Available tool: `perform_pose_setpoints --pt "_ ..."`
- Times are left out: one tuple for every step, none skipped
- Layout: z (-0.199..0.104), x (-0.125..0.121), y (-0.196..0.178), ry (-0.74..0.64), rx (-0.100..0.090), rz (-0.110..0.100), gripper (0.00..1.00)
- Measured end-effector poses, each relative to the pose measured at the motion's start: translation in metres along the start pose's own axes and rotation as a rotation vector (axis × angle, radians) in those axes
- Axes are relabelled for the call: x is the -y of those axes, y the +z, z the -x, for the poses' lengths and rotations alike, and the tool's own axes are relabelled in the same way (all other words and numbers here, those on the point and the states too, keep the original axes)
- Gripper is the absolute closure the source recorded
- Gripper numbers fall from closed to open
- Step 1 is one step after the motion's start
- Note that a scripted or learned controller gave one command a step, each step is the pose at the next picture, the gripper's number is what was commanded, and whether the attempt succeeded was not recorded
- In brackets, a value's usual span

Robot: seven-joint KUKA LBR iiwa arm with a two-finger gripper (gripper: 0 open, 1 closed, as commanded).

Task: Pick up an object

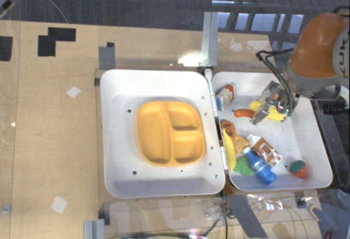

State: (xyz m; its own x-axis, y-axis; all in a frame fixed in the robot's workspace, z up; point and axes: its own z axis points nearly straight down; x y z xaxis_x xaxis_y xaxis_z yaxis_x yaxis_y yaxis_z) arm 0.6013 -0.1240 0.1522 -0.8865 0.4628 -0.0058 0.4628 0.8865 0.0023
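The right bin (pixel 320 139) holds several small toys. My gripper (pixel 261 114) hangs low over its upper middle, reaching in from the right. It sits right at a yellow toy (pixel 276 116), which its body partly covers. I cannot make out whether anything is held. A red pepper-like piece (pixel 243 114) lies just left of the gripper. A small red and white carton (pixel 225 94) stands further up and left.
Lower in the right bin lie a banana (pixel 229 151), a brown figure (pixel 232 132), a brown and white box (pixel 267 151), a blue bottle (pixel 262 170), a green piece (pixel 243 167) and a red fruit (pixel 298 168). The left bin (pixel 117 123) holds a yellow divided plate (pixel 169 133).
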Motion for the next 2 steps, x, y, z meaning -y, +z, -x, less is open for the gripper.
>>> perform_pose_setpoints --pt "0.006 -0.073 -0.062 0.18 0.0 0.002 1.0" --pt "-0.012 -0.08 -0.131 -0.152 0.002 0.002 1.0"
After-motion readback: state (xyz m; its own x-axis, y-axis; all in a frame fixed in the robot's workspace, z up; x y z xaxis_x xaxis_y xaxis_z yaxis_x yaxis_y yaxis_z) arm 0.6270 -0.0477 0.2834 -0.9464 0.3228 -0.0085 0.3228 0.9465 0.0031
